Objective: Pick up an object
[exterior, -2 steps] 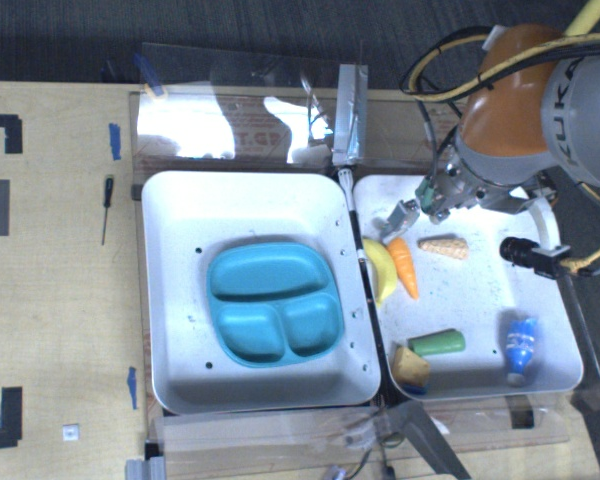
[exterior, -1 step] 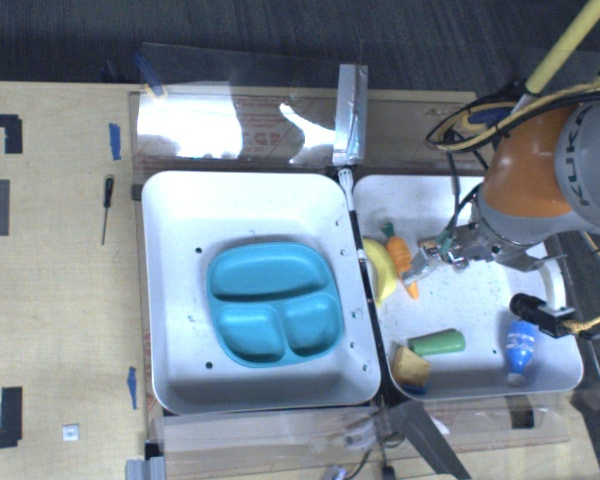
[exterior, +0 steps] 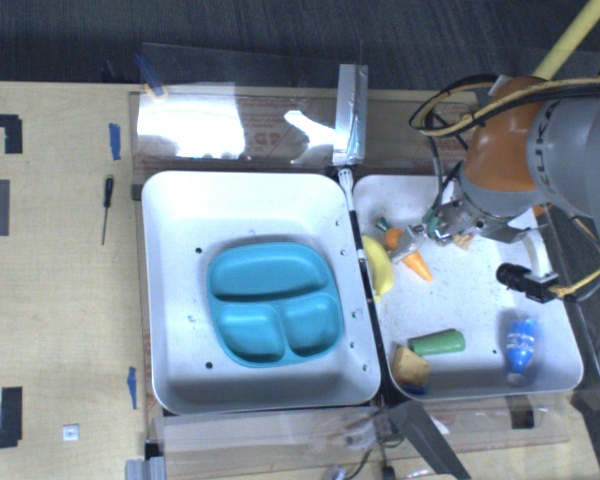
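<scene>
Nothing is lifted yet, as far as this view shows. The arm (exterior: 540, 148) reaches in over the upper part of the right bin (exterior: 480, 298), and its gripper (exterior: 442, 224) sits low among the clutter at the bin's upper left, just beside an orange carrot-shaped toy (exterior: 416, 265) and a smaller orange piece (exterior: 391, 238). No object can be seen raised off the bin floor, so the pick itself is still to do: closing on something, then lifting it clear.

The candidates all lie in the right bin. A yellow banana-like toy (exterior: 379, 266) leans along the left wall, a green cylinder (exterior: 438, 343) lies near the front, a brown piece (exterior: 412, 367) sits in the front left corner, and a blue bottle-like object (exterior: 520, 344) stands toward the right. The left bin (exterior: 170, 208) holds 1 blue divided tray (exterior: 275, 301), well apart from the gripper.

Much is hard to read here. The wrist and its cables cover the gripper from above, so I cannot tell how it is set or whether it touches anything. What it is aimed at is probably 1 of the 2 orange pieces, but that is a guess from nearness. A black part (exterior: 525, 280) by the right wall is unclear too.
</scene>
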### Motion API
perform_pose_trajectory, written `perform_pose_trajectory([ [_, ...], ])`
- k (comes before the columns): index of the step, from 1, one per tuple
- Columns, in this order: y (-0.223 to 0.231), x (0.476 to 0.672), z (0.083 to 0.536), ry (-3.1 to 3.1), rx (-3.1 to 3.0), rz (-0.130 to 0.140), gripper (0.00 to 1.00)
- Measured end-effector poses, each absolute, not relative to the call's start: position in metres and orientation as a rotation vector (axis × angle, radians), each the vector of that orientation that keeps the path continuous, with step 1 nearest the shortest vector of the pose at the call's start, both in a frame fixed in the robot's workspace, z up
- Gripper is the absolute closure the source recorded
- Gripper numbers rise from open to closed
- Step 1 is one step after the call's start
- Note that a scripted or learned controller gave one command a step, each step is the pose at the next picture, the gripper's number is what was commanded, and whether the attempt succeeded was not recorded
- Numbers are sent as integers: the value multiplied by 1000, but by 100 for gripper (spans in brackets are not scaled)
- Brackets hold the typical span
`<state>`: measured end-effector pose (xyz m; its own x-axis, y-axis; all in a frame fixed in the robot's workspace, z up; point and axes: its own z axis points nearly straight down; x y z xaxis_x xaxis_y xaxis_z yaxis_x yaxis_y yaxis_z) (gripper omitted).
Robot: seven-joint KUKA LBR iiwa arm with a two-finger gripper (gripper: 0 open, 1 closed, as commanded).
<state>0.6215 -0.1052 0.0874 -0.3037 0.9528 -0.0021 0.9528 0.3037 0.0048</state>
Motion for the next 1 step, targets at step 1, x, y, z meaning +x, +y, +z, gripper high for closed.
perform_pose_trajectory([
  [1,-106,624,100,2525,1847,10,100],
])
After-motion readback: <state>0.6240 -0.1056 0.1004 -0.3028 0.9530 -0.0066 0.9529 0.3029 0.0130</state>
